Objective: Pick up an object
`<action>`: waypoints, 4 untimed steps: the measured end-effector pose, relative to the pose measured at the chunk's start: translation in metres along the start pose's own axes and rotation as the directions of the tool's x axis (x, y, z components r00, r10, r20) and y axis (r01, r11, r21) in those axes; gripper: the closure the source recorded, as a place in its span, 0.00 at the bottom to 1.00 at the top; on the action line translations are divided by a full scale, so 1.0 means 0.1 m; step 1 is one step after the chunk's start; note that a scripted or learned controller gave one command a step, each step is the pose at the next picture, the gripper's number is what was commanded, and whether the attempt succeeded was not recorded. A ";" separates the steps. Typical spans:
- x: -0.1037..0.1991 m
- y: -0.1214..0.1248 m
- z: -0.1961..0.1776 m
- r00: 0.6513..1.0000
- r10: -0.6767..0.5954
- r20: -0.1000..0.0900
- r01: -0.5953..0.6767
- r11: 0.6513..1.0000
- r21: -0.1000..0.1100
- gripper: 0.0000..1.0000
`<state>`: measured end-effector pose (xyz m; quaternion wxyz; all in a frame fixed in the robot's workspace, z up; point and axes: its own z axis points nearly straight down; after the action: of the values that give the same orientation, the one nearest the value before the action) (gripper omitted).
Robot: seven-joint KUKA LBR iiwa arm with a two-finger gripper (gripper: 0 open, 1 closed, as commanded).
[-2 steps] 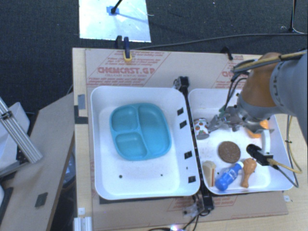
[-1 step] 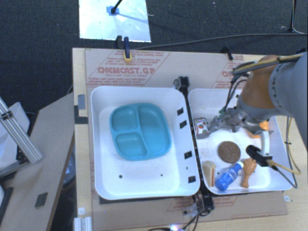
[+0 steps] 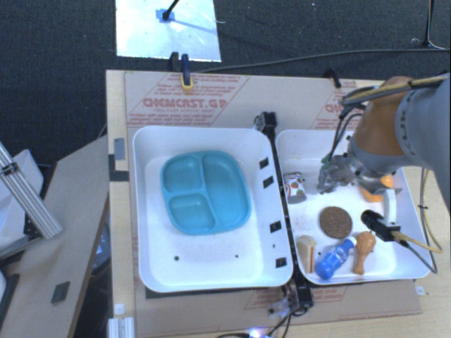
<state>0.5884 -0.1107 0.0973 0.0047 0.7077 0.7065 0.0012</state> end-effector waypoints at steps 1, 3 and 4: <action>0.06 0.08 -0.48 1.000 -0.006 -0.004 0.006 1.000 0.002 1.00; 0.08 0.09 -1.28 1.000 -0.007 -0.004 0.007 1.000 0.003 1.00; 0.59 -0.01 -1.39 1.000 -0.010 -0.006 0.010 1.000 0.006 1.00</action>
<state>0.5860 -0.0514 0.2356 0.0005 0.7041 0.7101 0.0013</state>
